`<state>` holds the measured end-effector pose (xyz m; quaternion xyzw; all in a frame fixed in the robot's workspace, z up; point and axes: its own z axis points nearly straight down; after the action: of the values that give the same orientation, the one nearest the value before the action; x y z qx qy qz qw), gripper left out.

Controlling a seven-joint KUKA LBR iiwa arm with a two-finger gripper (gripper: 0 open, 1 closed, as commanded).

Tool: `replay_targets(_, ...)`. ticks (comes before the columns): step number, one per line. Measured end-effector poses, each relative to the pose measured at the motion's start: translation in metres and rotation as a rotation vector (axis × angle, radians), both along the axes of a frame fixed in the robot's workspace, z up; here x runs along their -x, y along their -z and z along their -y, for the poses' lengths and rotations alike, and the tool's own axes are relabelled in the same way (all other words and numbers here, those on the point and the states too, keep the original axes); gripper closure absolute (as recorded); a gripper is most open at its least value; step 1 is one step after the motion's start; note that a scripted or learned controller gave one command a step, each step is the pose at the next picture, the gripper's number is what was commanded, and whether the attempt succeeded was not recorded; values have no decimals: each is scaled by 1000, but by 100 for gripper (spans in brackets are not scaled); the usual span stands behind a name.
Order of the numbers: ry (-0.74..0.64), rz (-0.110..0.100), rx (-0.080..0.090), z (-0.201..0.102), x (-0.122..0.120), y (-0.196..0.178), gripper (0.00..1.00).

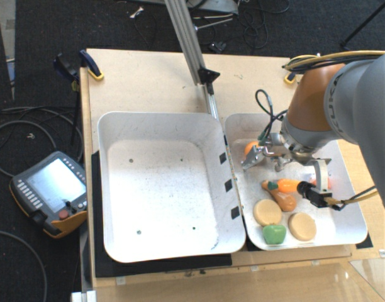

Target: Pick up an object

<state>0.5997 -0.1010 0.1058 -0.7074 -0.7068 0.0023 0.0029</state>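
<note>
Gripper (266,158) seen low in right bin (353,222), finger state unclear; carrot (282,185) lies just beside, toward camera, long axis sideways.

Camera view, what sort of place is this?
Likely a robotics lab: a grey arm works over two white bins on a bench, a teach pendant beside it and loose cables across the floor.

Bench (148,74): pale wood, matt. Bins (161,181): white plastic, smooth, speckled. Arm (362,93): grey, satin sheen; orange band (309,99) glossy. Toy food at 5 o'clock (275,233): smooth plastic look. Slanted pole (183,30) at 12 o'clock: bare metal.
</note>
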Motion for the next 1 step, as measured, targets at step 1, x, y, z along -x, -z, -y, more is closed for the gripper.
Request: replay_targets(1, 0, 5, 1, 0, 0, 11, 0)
